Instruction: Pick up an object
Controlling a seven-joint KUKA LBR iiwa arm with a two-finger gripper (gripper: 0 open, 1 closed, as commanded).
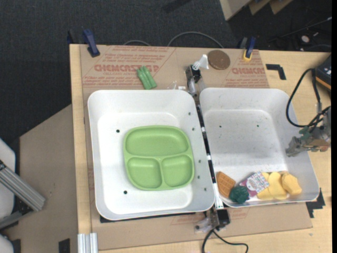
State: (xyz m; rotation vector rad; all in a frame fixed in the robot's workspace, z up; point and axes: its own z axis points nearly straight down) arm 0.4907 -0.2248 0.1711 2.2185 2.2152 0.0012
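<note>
The right bin (239,125) holds a small pile along its front edge. From left to right lie a tan waffle-patterned piece (226,182), a dark green lump (239,194), a pink and white packet (257,181) and two or three yellow pieces (281,186) that touch one another. In the left bin (105,141) a light green plate with three compartments (158,157) lies flat in the middle.
A small green object (147,78) and a brown disc (219,60) lie on the cardboard behind the bins. Blue clamps (92,42) hold the board's back edge. A grey fixture with black cables (305,141) sits at the right bin's right rim.
</note>
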